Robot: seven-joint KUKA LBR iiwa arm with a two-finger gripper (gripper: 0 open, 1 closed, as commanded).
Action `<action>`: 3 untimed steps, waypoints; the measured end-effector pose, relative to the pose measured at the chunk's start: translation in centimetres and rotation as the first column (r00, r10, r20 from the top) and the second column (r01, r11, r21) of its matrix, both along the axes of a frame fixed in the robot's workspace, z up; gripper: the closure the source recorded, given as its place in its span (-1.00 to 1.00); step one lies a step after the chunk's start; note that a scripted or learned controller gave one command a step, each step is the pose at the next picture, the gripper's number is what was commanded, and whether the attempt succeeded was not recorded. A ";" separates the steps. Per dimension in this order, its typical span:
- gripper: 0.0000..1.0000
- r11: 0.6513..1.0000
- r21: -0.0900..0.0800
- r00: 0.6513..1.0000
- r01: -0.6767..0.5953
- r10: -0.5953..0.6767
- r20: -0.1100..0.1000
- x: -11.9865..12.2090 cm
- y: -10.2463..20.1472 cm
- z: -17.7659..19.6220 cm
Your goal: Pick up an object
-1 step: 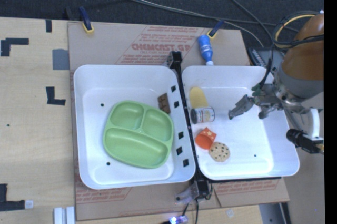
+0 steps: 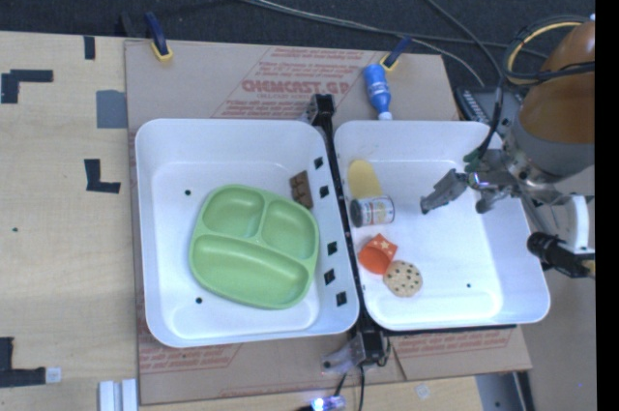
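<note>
Nearest us, a cookie and an orange piece lie in the right bin — behind them a small jar and yellow item. Our gripper hovers beside the jar; we cannot tell its opening.

You have two white bins, one green plate, one yellow piece, one small jar, one orange piece, one cookie, one brown block and one blue bottle.
</note>
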State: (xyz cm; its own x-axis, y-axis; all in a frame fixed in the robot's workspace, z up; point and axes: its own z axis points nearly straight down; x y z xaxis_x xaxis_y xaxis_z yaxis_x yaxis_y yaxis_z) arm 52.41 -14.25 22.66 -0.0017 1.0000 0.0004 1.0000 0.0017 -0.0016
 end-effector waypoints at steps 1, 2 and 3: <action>-1.00 1.000 0.001 1.000 0.000 0.000 -0.005 -0.1 1.1 -5.6; -1.00 1.000 0.000 1.000 0.001 -0.001 -0.004 -0.1 1.3 -10.0; -1.00 1.000 0.002 1.000 0.002 -0.002 0.010 0.3 1.3 -13.8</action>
